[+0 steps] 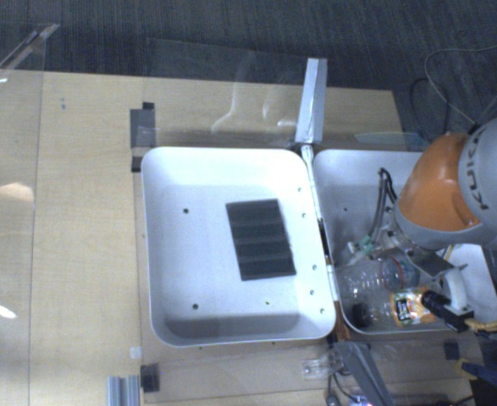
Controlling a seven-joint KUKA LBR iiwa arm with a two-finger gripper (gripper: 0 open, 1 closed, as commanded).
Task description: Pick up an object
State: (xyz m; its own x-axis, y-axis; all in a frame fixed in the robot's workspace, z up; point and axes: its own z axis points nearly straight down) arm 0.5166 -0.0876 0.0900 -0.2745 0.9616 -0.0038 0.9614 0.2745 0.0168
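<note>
A dark ribbed rectangular pad [261, 239] lies flat in the middle of the left bin [172, 227]. In the right bin [350, 184], a clear plastic bottle [373, 284] with a black cap [360, 315] and an orange-yellow label [405, 307] lies near the front wall. My gripper [377, 248] hangs low over the right bin, right at the bottle's upper side, under the orange wrist band [434, 189]. The wrist hides much of the gripper, and the clear plastic makes any contact hard to read.
A metal divider [309, 112] rises behind the seam between the two bins. A clear panel covers the wooden bench [62, 227] on the left. Cables and clamps sit along the front edge below the right bin.
</note>
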